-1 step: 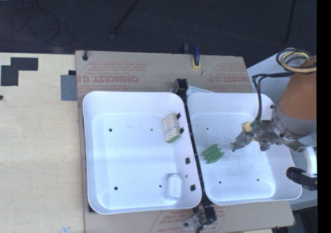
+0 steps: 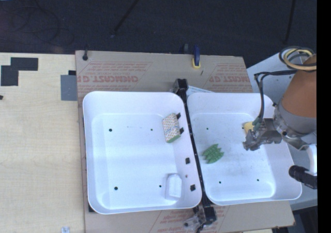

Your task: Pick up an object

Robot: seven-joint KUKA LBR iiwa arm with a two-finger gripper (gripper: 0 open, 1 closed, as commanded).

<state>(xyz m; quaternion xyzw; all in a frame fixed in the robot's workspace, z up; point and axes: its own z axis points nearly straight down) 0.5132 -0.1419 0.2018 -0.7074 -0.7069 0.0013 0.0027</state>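
I am hanging my pincer (image 2: pixel 252 141) over the right bin (image 2: pixel 289 193). I cannot tell if it is gripping anything. The green toy (image 2: pixel 212 153) is lying just beside it, toward the middle. Next, I think I need to slide over and go down.

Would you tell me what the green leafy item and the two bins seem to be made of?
The small green leaf-shaped item looks like matte soft plastic or rubber, judging by its ridged lobes. The two shallow white bins look like smooth moulded plastic with rounded rims.
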